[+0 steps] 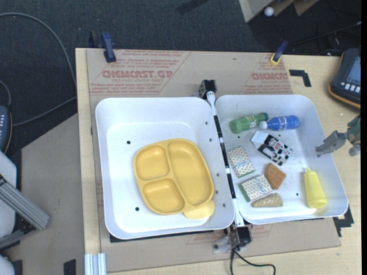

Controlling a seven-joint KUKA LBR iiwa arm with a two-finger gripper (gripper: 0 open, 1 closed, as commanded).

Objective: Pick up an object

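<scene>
Glossy plastic tray [172,176]; bench [143,73] seemingly matt cardboard.

Yellow divided tray [174,177] in a white bin [114,130]; green bottle [246,123], blue bottle [282,122], yellow bottle [314,190]

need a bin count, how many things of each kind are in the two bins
bottles: 3 (green, blue, yellow)
packets: 3 ()
snacks: 2 ()
tray: 1
total: 9
</scene>
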